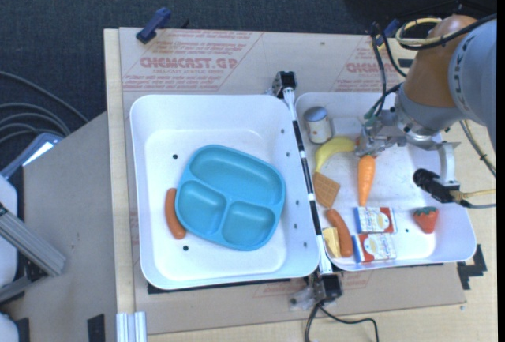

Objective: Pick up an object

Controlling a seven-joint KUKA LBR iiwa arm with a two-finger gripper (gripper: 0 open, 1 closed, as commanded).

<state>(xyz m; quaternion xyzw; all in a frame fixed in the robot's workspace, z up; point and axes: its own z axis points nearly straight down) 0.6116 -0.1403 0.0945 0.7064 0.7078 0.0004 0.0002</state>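
Observation:
The right bin (464, 242) holds several toy foods. An orange carrot (365, 179) lies upright in the view near the bin's middle. My gripper (371, 143) hangs right at the carrot's wide top end, touching or nearly touching it; whether it grips the carrot is hidden. A yellow banana (334, 149) lies just left of the gripper, with a small grey can (317, 124) behind it. A red strawberry (426, 219) sits at the bin's right side.
In the right bin's front lie a tan cracker (325, 189), a small sausage (338, 222), a cheese wedge (331, 240) and two cartons (373, 234). The left bin (144, 127) holds a blue divided plate (229, 197) and a sausage (174, 214).

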